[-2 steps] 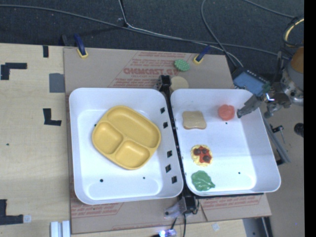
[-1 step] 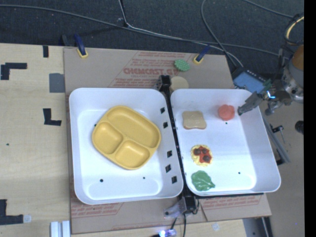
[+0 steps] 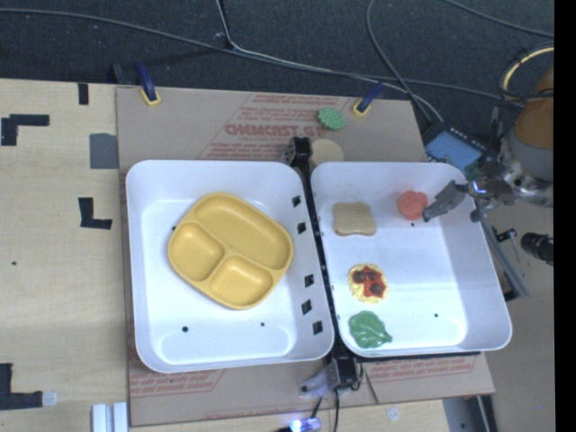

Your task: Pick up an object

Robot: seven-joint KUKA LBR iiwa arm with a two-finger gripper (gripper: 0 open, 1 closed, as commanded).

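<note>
We're over the right bin (image 3: pixel 468 268) now, and the gripper (image 3: pixel 459 196) sits at its far right corner, coming in from the arm (image 3: pixel 531 142) on the right. We see one dark finger (image 3: pixel 439 205) slanting down and to the left toward the bin floor; the other is lost in the clutter at the wrist, so we can't tell how wide the jaws stand. Nothing shows between them.

Here's what matters: the red round piece (image 3: pixel 412 204) lies just to the left of that finger tip, very near it, perhaps touching, though we can't settle that from this slant. It's the closest thing to the jaws by a clear margin. It looks roughly round, so we'd judge no long axis to line up on; the approach is simply a short shift left.

Further left at the same depth, near the divider, sits the tan toast-shaped piece (image 3: pixel 354 219). Nearer to us are the yellow-and-red piece (image 3: pixel 367 282) and the green leafy piece (image 3: pixel 369 329), both well apart from the jaws. The left bin (image 3: pixel 144 241) carries a yellow divided plate (image 3: pixel 230 248), far across the table (image 3: pixel 54 268).
</note>
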